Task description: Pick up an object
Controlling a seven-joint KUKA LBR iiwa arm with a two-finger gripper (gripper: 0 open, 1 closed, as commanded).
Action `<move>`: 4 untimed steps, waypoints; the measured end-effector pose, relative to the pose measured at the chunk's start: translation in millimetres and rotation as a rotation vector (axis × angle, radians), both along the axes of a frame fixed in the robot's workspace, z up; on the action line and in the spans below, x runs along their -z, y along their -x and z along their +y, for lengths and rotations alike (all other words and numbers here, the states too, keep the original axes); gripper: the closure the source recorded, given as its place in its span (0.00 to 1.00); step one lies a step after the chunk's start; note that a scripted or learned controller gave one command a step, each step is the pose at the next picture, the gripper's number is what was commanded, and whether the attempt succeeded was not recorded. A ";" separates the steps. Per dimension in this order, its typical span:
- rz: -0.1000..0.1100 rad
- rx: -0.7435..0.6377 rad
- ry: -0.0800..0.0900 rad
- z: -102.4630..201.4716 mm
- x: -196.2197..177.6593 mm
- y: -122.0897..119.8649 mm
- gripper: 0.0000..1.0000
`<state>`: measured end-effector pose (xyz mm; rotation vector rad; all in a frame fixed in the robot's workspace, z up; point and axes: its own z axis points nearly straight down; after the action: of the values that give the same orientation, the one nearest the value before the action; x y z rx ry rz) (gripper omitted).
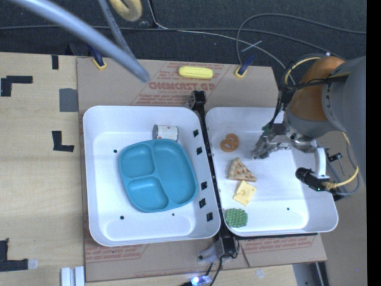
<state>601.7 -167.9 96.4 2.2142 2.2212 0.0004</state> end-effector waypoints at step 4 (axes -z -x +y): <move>0.002 0.001 -0.004 -0.8 -198.6 3.6 1.00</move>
<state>598.1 -168.7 295.1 2.2183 2.2227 0.0022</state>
